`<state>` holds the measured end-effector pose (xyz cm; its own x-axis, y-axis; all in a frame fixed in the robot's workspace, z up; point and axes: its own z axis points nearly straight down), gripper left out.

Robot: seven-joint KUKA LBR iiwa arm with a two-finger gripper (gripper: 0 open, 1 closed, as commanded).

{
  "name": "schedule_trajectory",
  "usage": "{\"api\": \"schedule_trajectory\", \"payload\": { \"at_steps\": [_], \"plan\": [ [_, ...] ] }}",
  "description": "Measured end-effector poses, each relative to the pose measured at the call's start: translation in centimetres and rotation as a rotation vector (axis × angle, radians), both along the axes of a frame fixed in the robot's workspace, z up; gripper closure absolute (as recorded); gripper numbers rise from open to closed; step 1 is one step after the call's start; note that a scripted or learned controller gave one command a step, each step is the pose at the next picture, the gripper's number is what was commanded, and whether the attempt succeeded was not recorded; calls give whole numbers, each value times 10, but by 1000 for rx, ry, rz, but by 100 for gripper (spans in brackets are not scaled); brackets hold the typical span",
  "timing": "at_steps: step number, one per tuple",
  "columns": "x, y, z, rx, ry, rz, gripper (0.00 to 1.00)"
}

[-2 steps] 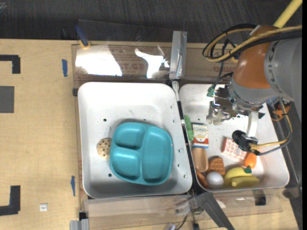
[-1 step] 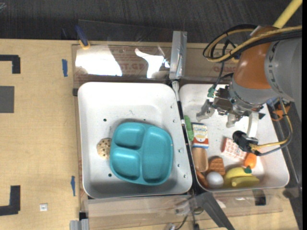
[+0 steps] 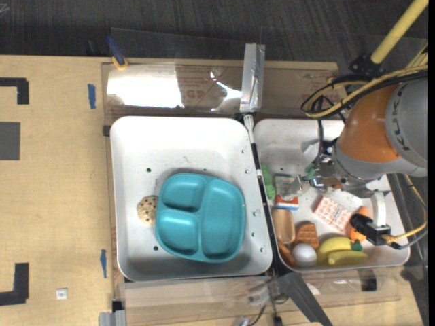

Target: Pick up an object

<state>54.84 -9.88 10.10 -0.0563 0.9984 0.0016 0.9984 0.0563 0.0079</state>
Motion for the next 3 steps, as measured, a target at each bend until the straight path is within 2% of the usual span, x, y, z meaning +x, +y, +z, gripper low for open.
{"api": "schedule_trajectory", "payload": {
  "at_steps": [1, 2, 3],
  "plan": [
    [35, -48, -8, -2, -12, -25, 0],
    [27, -22, 6, -1, 11, 452, 0],
    [27, -7, -10, -10, -2, 517, 0]
  ]
}}
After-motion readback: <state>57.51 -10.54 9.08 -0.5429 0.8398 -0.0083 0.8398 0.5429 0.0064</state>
